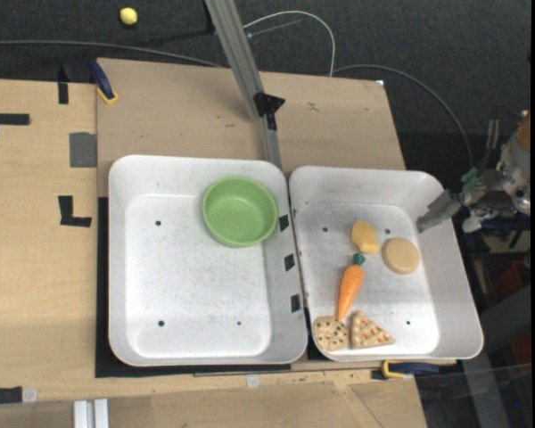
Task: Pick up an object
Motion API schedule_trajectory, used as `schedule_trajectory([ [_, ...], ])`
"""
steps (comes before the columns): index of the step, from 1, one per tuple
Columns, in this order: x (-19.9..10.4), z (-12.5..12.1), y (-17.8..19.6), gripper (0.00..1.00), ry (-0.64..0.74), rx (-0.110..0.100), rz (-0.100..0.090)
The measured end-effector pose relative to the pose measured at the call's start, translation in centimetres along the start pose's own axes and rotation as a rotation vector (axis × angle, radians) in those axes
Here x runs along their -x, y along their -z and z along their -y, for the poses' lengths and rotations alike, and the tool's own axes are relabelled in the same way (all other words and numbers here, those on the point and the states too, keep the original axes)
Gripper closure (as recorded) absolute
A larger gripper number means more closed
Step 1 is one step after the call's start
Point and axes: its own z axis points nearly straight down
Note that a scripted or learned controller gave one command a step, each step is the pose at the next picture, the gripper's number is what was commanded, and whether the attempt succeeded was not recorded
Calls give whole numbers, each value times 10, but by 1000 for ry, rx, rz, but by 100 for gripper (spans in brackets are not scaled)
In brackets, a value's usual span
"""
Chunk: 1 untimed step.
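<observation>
The right bin (428,185) holds a small yellow piece (365,235), a round tan piece (400,256), an orange carrot with a green top (349,288), a round cracker (331,333) and a triangular cracker (368,332). My gripper (433,214) hangs over the bin's right rim, slanting down toward the left. It is a short way above and to the right of the tan piece and touches nothing that I can see. In the left bin (138,239) a green bowl (240,210) stands upright at the back right.
A grey metal pole (241,56) slants down from the top to the gap between the bins. A thin cable (321,34) loops over the brown board behind them. A small yellow ball (128,15) lies on the dark floor at the top left.
</observation>
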Motion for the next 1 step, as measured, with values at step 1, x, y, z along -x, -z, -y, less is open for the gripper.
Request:
schedule_trajectory([
  [1,0,0,0,0,0,0,0],
])
